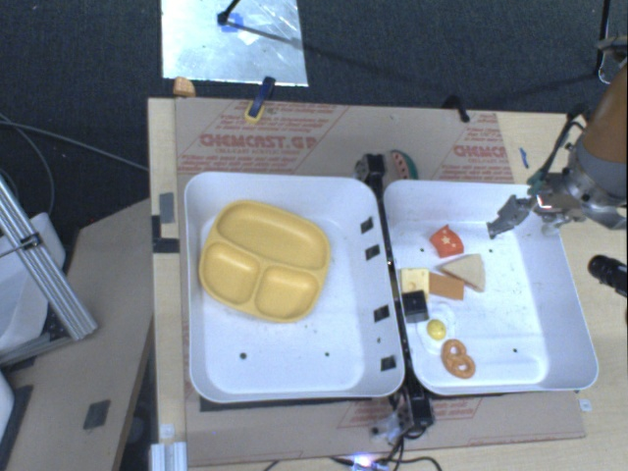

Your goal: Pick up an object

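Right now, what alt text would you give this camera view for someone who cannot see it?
A robot arm's gripper hovers over the right bin, near a red piece, a tan wedge, a fried egg and a pretzel. The left bin holds a yellow divided plate.
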